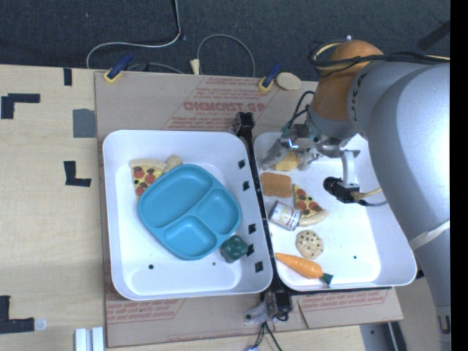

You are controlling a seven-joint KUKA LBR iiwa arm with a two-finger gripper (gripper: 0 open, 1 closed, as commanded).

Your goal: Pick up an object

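Observation:
My gripper (284,151) hangs low over the far left corner of the right bin (365,258), under the orange band (344,57) of the arm. A pale yellow item (287,164) lies right beneath it, partly hidden. Just nearer along the bin's left side are a brown bread slice (276,185), a pizza slice (310,206), a small tin can (284,215) on its side, a chip cookie (309,244) and an orange carrot (300,266). I cannot see anything held in the gripper.
The left bin (117,196) holds a blue divided plate (189,209), a second pizza slice (146,172) and a dark green object (234,248). A black divider (252,189) runs between the bins. The arm's grey body (417,145) overhangs the right bin's far right side.

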